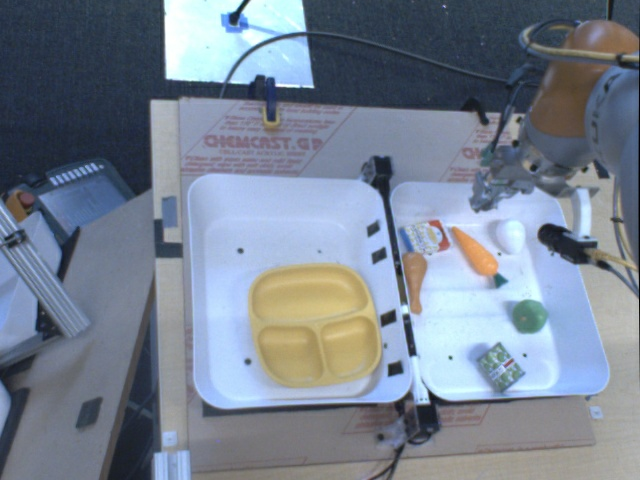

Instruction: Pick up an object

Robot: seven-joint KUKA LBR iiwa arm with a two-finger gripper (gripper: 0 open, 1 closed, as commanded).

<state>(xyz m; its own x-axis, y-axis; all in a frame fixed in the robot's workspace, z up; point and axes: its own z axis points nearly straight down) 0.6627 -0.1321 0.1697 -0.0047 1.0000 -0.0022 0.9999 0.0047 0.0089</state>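
While the gripper (482, 196) hangs over the right bin's (585, 363) far rim, its jaw spread is unreadable (nothing visibly held); the carrot (474, 252) lies just nearer.

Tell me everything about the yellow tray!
The yellow tray looks like smooth plastic. It has rounded corners and three hollow sections: one long section along the far side and two smaller ones along the near side. It lies flat, turned slightly askew, on the floor of the left white bin, toward that bin's near right corner. All three of its sections look bare.
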